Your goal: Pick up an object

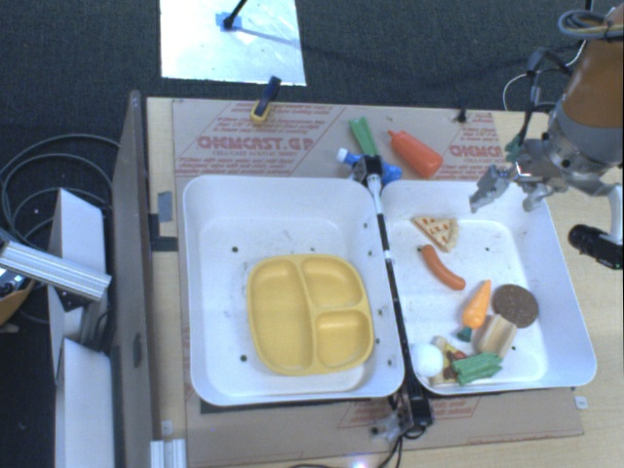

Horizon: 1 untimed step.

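Taking the black divider (388, 261) between the two bins as the landmark, the left bin (210, 213) on the tabletop (292, 130) holds a yellow compartment tray (310, 314) lying flat just left of it. Right of the divider, in the right bin (565, 339), lie a waffle wedge (435, 230), a sausage (442, 267), a carrot (476, 304), a brown mushroom (507, 316), a white egg (427, 360) and a green piece (476, 367). Farthest right, the gripper (512, 191) hovers over that bin's back rim, jaws spread apart and holding nothing.
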Each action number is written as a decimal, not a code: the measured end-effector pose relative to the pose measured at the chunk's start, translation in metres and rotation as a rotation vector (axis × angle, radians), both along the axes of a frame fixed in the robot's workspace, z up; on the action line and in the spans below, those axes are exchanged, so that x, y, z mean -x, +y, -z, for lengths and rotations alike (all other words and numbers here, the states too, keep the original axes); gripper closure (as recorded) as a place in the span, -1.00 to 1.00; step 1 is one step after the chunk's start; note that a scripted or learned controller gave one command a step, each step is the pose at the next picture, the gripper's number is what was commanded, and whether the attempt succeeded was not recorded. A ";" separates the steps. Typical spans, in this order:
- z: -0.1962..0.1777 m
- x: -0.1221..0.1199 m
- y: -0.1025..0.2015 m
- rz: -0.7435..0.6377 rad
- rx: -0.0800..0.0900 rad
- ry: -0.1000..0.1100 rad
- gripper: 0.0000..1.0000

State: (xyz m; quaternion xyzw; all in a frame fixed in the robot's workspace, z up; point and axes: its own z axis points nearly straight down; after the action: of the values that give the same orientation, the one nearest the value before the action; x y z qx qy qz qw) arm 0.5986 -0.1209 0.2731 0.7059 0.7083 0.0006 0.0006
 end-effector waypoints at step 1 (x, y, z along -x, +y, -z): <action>0.104 -0.042 0.013 -0.004 0.000 0.002 -1.00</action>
State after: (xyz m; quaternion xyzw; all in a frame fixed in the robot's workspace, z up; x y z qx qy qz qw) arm 0.6411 -0.1081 0.1693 0.7047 0.7095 0.0000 -0.0003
